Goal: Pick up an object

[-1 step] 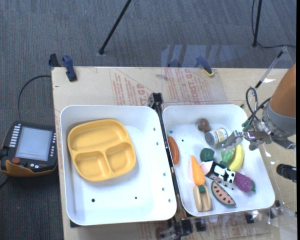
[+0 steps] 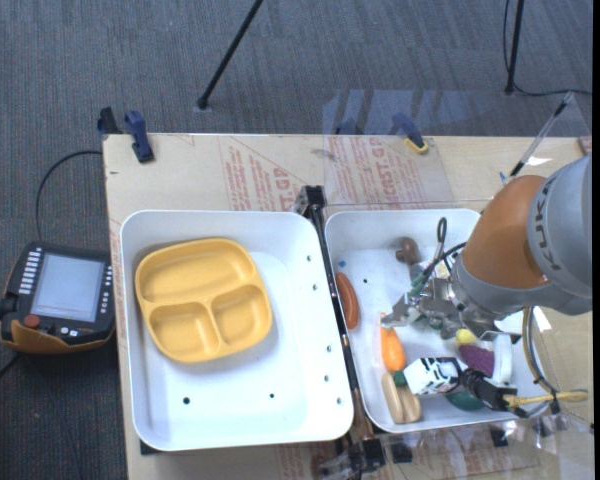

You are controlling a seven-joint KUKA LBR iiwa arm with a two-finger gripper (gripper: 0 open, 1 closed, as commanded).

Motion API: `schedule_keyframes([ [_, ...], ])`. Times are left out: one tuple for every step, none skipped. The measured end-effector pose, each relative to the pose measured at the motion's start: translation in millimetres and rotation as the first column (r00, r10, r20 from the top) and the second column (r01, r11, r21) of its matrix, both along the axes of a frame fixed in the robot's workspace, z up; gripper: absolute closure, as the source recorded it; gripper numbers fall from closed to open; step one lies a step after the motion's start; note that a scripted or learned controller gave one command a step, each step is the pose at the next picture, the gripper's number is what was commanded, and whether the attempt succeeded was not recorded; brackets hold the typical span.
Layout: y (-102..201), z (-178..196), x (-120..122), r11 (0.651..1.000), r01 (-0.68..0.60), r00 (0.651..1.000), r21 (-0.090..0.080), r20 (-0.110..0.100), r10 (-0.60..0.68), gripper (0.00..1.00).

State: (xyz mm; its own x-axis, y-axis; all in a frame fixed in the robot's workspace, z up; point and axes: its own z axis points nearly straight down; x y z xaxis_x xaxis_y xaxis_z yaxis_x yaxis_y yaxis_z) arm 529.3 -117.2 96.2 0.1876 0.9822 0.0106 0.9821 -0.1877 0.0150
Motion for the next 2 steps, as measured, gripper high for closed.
schedule_keyframes([
  [-2, 0, -8, 1.000, 0.007, 1.000, -0.001, -0.024, -0.007, 1.00],
  [54, 91, -26, 0.955, 0.296, 0.955, -0.006, -0.019, -0.296, 1.00],
])
